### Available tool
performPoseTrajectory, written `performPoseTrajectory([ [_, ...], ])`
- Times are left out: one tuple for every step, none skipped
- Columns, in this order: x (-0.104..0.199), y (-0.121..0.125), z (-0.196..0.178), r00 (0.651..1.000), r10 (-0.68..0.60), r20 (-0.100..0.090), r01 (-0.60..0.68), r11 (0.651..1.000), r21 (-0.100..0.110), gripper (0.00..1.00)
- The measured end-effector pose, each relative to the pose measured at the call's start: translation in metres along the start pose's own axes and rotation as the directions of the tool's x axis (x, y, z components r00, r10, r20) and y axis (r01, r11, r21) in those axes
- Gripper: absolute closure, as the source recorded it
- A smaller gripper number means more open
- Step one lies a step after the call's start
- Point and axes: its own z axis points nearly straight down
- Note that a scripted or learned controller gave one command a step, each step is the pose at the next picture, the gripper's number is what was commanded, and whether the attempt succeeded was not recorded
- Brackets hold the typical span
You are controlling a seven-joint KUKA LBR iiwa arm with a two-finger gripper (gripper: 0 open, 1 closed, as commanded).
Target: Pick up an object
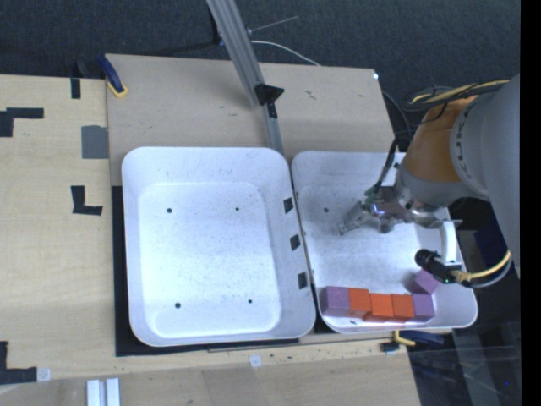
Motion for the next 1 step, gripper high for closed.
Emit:
performPoseTrajectory([
  [0.0005,0.0018,-0.005,1.0,-0.001,0.0,0.001,1.0,-0.007,0.0],
])
